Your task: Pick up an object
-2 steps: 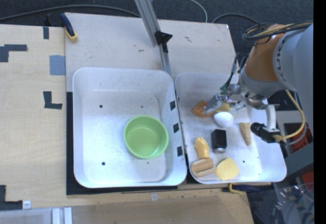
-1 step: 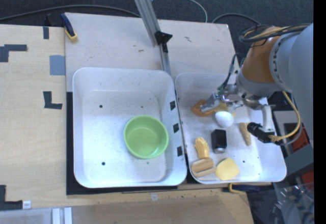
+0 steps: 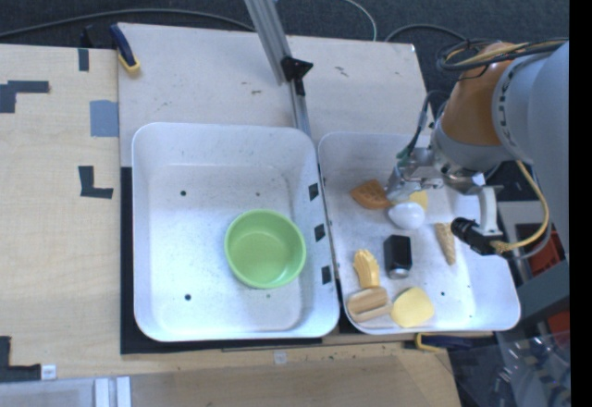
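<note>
Overhead, the bench point(image 3: 213, 72) carries two shallow white bins side by side, seen at a slant. The arm point(image 3: 518, 104), grey with an orange band, reaches in from the right and bends down over the right bin point(image 3: 490, 303). The left bin point(image 3: 157, 211) holds a green bowl point(image 3: 265, 249), upright, near its front right corner. A metal pole point(image 3: 264, 7) crosses the upper bench and ends near the divide between the bins.

The gripper point(image 3: 407, 185) sits low over the upper middle of the right bin; whether it is spread or closed cannot be told, as the wrist hides it from above. Just beside it on the left lies a brown, bread-like piece point(image 3: 370, 196). Directly below it rests a white rounded item point(image 3: 404, 215), with a small yellow piece point(image 3: 419, 199) touching its upper right. Below these stands a black block point(image 3: 398, 253), apart from its neighbours. Right of it lies a thin tan stick point(image 3: 446, 242). Along the front edge sit a yellow-orange piece point(image 3: 366, 267), a tan bun-like roll point(image 3: 368, 303) and a yellow rounded lump point(image 3: 413, 307), close together. A blue-and-yellow clamp point(image 3: 124, 48) marks the bench's far left corner.
</note>
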`<state>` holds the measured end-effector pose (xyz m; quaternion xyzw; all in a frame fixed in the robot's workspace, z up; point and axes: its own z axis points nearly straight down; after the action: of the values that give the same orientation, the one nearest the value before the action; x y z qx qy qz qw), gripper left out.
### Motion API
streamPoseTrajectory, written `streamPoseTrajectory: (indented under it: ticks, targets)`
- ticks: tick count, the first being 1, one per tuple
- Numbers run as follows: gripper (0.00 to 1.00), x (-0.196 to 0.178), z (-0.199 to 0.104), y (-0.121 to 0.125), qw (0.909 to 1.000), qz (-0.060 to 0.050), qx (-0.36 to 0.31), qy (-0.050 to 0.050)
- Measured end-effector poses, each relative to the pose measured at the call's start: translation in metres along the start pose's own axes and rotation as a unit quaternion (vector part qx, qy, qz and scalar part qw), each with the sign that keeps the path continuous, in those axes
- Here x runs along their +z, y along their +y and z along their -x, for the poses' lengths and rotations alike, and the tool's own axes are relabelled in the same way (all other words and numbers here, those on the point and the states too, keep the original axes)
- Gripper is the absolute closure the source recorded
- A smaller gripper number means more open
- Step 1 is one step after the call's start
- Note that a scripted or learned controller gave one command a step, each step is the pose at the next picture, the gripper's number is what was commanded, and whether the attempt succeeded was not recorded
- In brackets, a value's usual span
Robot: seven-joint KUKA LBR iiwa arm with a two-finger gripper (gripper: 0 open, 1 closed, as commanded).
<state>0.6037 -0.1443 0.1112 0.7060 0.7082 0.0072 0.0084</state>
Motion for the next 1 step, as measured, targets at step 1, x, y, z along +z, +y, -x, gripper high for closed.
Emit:
streamPoseTrajectory:
  ticks: [1]
  targets:
    - [1.00,-0.0631,-0.0021,0.0000,1.0000,-0.009,0.000,0.000]
